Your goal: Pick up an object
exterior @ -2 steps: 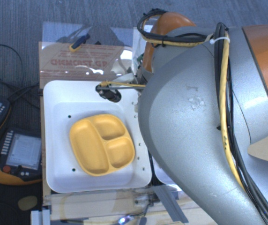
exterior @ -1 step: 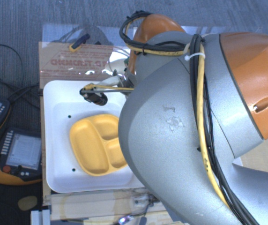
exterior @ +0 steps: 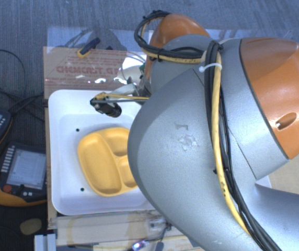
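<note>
A yellow divided tray (exterior: 105, 161) lies in the white bin (exterior: 55, 156), towards its near side, and its right part is hidden under my arm. My grey and orange arm (exterior: 217, 140) covers the right and middle of the camera view. My gripper (exterior: 130, 82) sits at the bin's far edge, above and beyond the tray and apart from it. Most of the gripper is hidden by the wrist.
A brown cardboard sheet (exterior: 81, 69) with red lettering lies just beyond the bin, with a small yellow and blue object (exterior: 88, 46) at its far edge. Left of the bench, a control pendant (exterior: 19, 174) and black cables (exterior: 3, 72) lie on the carpet.
</note>
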{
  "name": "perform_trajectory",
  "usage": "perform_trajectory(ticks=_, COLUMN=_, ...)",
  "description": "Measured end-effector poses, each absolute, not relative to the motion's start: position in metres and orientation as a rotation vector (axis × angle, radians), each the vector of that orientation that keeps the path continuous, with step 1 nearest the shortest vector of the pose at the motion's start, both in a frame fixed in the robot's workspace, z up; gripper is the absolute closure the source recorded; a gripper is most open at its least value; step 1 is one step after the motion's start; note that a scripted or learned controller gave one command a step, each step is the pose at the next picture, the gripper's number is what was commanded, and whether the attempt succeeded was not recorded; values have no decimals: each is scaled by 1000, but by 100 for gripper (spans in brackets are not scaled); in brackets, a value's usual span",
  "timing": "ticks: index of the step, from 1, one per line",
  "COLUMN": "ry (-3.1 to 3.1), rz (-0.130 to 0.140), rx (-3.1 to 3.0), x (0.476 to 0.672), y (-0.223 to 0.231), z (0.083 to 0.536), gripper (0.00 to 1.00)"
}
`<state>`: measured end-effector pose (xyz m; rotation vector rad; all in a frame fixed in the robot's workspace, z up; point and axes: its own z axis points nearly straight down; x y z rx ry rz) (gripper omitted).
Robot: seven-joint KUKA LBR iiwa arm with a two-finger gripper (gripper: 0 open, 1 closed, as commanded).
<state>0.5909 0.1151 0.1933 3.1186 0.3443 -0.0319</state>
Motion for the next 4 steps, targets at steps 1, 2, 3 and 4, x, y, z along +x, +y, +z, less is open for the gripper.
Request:
perform_trajectory(ticks=1, ry=320, rz=-15, rx=3118, x=561, y=100, z=180, gripper=100)
perform_trajectory(ticks=2, ry=339, rz=-14, rx=3118, x=518, y=159, z=233, gripper=100)
perform_trajectory(ticks=3, ry=474, rz=-16, rx=3100, x=506, y=194, z=175, gripper=100)
perform_trajectory(ticks=4, ry=481, rz=-30, rx=3095, x=506, y=193, z=179, gripper=100)
